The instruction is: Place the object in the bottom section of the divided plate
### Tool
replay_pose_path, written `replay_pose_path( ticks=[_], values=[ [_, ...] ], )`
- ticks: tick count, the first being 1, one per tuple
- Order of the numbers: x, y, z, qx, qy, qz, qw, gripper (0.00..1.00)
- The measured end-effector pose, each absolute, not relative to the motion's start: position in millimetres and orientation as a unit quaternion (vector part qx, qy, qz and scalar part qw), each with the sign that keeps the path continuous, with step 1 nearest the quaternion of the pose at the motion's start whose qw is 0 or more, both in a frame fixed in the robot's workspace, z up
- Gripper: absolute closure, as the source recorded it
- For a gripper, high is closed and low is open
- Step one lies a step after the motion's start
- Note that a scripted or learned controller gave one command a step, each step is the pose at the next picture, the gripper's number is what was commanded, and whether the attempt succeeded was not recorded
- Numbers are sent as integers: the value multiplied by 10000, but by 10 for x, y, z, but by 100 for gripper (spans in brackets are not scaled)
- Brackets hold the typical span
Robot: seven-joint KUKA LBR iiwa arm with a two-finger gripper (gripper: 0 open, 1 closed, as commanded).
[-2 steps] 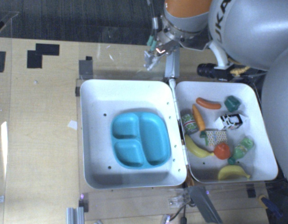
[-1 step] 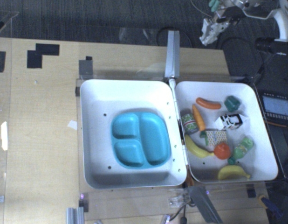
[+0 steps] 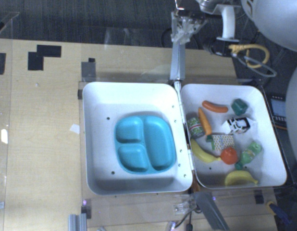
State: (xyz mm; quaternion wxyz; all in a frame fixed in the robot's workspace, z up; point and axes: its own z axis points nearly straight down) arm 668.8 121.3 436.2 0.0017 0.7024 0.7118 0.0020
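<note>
The blue divided plate (image 3: pixel 144 143) sits in the left bin (image 3: pixel 98 105) with nothing on it. The toy food, like the carrot (image 3: pixel 204 121), lies in the right bin (image 3: pixel 264 105). The gripper (image 3: pixel 179 30) hangs high above; I cannot tell its jaws. Nothing is picked yet

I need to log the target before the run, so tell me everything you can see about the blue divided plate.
The blue divided plate looks like smooth, glossy light-blue plastic, a rounded rectangle with raised ridges splitting it into three sections: two smaller ones on the left, one above the other, and one long one on the right. All three look bare. It lies flat, turned slightly, near the middle of the left white bin, resting on its floor, with nothing else touching it.
</note>
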Motion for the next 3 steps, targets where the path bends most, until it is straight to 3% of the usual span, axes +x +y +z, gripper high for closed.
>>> replay_pose_path(
  ticks=[1,2,3],
  values=[
    [6693,1230,4487,6995,7146,41,32,100],
    [6691,1026,3509,6774,7356,16,14,100],
    [6701,1040,3639,6756,7372,41,35,100]
  ],
)
